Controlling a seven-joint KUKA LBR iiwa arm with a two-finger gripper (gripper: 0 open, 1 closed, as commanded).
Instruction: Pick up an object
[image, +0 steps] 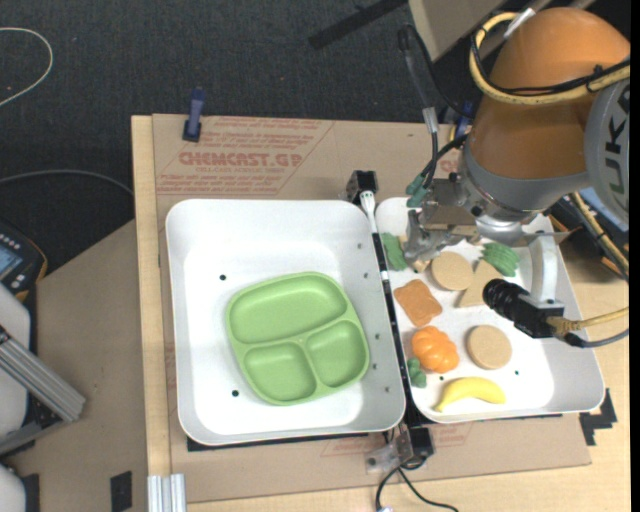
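Both white bins (190, 300) look like smooth, glossy plastic. The green divided tray (297, 337) is matt plastic, at nine o'clock from the glossy banana (470, 392).

Grey arm (520, 190), orange band, black cables

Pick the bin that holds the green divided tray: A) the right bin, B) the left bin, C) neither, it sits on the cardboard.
B: the green divided tray lies inside the left bin, while the right bin holds the banana and other toy foods.
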